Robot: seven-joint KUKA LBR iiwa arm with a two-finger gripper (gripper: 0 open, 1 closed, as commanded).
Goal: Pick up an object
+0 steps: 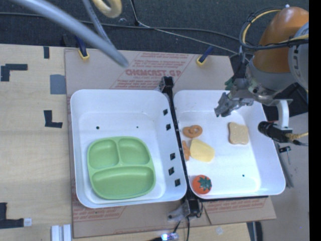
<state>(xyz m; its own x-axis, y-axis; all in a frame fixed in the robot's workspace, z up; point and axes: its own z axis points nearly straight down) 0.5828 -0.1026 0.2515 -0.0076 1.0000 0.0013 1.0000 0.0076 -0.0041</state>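
The right bin [261, 179] holds a tan bread slice [238, 133], a yellow wedge [201, 150], a small brown pretzel-like piece [192, 131], an orange strip [185, 149] and a red tomato [202, 184]. My gripper [224, 108] hangs over the upper part of this bin, above and left of the bread slice and apart from it. Nothing shows between its fingers. The grey arm with its orange band [283, 29] comes in from the upper right.
The left bin [80, 104] holds a green divided plate [120, 167]. A black divider [173, 139] runs between the bins. Cables and a grey pole [65, 19] cross the dark area behind the bench.
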